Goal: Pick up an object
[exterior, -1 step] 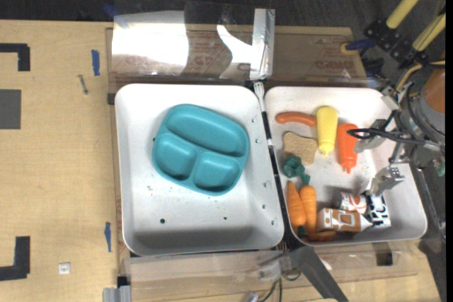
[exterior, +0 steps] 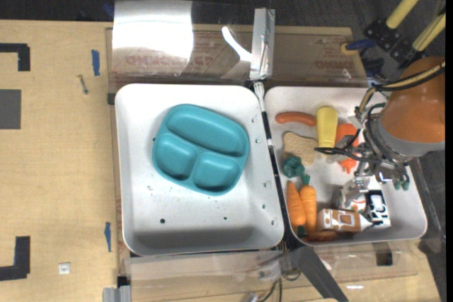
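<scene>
A: Objects for picking lie in the right bin (exterior: 416, 219): a yellow bottle (exterior: 326, 126), a sausage (exterior: 295, 119), carrots (exterior: 302, 203), and a small carton (exterior: 342, 221) at the near edge.

B: And the gripper (exterior: 362, 184)?

A: Low over the right bin, just beyond the carton. Whether its fingers are wide or narrow, I cannot tell.

B: The left bin (exterior: 138, 109)?

A: It holds a teal divided tray (exterior: 201, 148).
</scene>
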